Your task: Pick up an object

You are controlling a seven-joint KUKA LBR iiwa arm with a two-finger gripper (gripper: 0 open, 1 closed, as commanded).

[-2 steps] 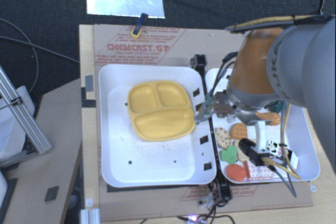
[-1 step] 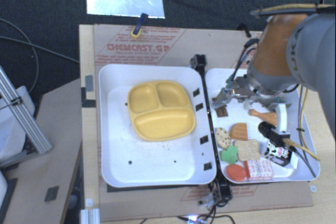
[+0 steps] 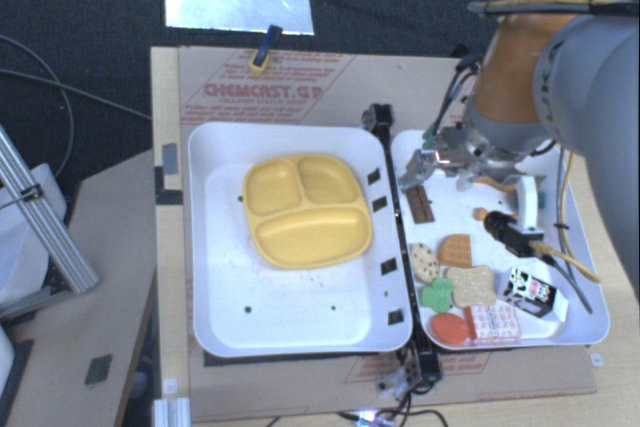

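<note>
Camera view: my gripper [image 3: 432, 165] hangs low in the right bin [image 3: 580, 315], its grip state impossible to tell, beside a brown chocolate bar [image 3: 419, 204] lying flat and thin enough to slip my fingertips.
</note>
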